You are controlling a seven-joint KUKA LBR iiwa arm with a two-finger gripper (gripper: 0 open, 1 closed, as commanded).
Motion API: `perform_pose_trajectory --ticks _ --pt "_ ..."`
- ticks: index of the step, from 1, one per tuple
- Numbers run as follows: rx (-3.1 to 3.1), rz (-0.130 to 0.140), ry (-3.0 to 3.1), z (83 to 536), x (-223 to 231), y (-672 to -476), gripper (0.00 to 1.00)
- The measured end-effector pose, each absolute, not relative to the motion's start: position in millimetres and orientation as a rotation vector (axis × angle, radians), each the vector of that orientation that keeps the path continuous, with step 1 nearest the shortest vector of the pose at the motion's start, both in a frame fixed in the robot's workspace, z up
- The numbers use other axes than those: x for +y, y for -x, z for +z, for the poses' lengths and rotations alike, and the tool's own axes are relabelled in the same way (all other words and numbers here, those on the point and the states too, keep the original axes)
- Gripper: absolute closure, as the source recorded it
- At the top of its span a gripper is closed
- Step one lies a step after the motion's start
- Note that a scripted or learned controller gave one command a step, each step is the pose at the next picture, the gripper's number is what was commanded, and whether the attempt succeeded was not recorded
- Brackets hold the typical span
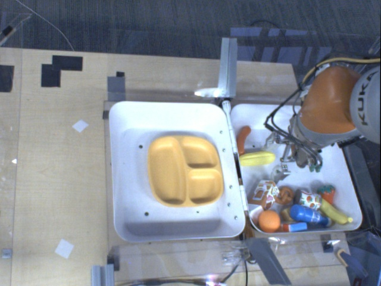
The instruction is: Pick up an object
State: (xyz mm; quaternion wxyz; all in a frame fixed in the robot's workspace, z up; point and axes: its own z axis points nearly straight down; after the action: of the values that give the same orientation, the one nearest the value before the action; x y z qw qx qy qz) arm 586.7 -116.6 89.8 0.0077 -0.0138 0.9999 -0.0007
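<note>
Item group, near edge of the right bin (351, 177): a cluster of small toys is being shown packed along the bin's front wall. An orange ball (269, 220) is lying at the front left corner; a blue bottle (307, 216) is lying beside it on its side; a yellow banana (334, 213) is slanting toward the front right corner. A printed packet (265, 193), a brown piece (286, 196), a small printed can (310, 199) and a red strawberry-like piece (327, 191) are being shown just behind these.

Item, middle of the right bin's left wall: a yellow corn cob (257, 158) is lying alone, its long axis running roughly parallel to the bin's front and back walls. A red-brown sausage-shaped piece (243, 138) is standing off just behind it, toward the back wall, its axis running front to back.

Item, left bin (122, 177): a yellow divided tray (184, 170) is resting in the middle.

Tool (280, 170): it is being held low over the middle of the right bin, below the orange band (326, 103) of the arm. Nothing is being seen between its fingers; whether they are spread or pressed together cannot be told at this size.

Governing relation: the corn cob is judged the likeliest task object, since it is lying nearest the tool, just toward the bin's left wall, and apart from its neighbours. A short shift toward that wall is judged to be called for, with the fingers set across the cob's short width. The front cluster is lying near too, toward the front wall, but is being crowded by touching pieces.
</note>
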Motion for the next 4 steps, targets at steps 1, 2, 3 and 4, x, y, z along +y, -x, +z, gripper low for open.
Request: perform_pose_trajectory --ticks 1,2,3,4 --pt "3.107 -0.010 0.354 90 -193 -532.7 0.00" --pt "3.115 -0.007 0.260 122 -206 -499.2 0.00" --pt "3.083 -0.010 0.517 90 -206 -553.7 0.00" --pt "3.123 -0.002 0.184 88 -195 -632.0 0.00"
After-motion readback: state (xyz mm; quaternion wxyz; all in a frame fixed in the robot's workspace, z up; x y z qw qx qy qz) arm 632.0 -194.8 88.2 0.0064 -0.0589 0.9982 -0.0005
